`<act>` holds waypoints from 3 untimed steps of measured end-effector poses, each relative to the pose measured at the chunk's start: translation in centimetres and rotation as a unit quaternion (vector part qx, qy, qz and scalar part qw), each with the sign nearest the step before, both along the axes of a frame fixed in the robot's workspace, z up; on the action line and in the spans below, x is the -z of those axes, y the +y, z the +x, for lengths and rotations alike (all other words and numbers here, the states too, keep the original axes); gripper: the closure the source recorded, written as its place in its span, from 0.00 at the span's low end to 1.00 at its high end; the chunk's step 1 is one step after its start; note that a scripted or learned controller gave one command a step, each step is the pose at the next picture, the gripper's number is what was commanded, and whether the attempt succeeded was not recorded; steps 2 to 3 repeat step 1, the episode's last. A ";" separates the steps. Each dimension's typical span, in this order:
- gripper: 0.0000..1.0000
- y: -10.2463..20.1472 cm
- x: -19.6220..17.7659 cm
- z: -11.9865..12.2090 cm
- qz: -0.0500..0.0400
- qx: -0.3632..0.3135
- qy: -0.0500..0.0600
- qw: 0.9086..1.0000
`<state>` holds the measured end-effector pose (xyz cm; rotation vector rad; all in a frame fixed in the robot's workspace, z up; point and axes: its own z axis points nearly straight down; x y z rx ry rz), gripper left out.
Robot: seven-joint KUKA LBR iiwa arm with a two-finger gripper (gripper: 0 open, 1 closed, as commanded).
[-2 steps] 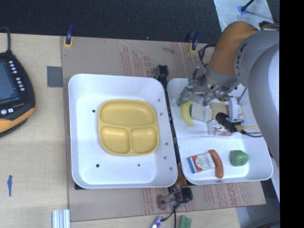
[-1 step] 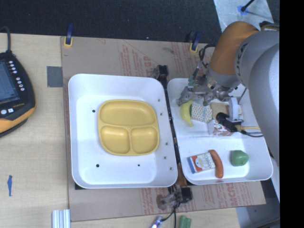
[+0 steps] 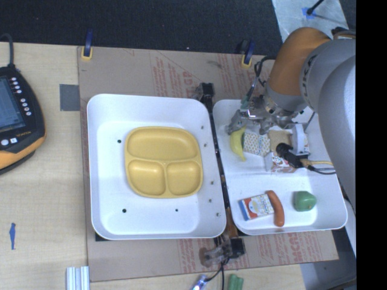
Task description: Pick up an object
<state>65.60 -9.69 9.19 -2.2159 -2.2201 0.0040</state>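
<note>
Gripper [image 3: 261,121] is seen low in the upper part of the right bin [image 3: 329,223], just beside a banana [image 3: 237,145] and a patterned packet [image 3: 257,144]; whether anything is clamped cannot be told. A sausage [image 3: 276,207] and green object [image 3: 304,200] lie lower right.

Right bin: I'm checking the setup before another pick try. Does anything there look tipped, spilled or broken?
Nothing stands out. In the right bin, the banana, small box, sausage and green object lie loose and look intact. The claw sits over the clutter at the far end.
</note>
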 end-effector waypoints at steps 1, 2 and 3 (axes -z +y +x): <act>0.00 0.3 0.0 0.0 0.000 0.000 0.001 1.000; 0.00 0.3 0.0 0.0 0.000 0.000 0.001 1.000; 0.00 0.3 0.0 0.0 0.000 0.000 0.001 1.000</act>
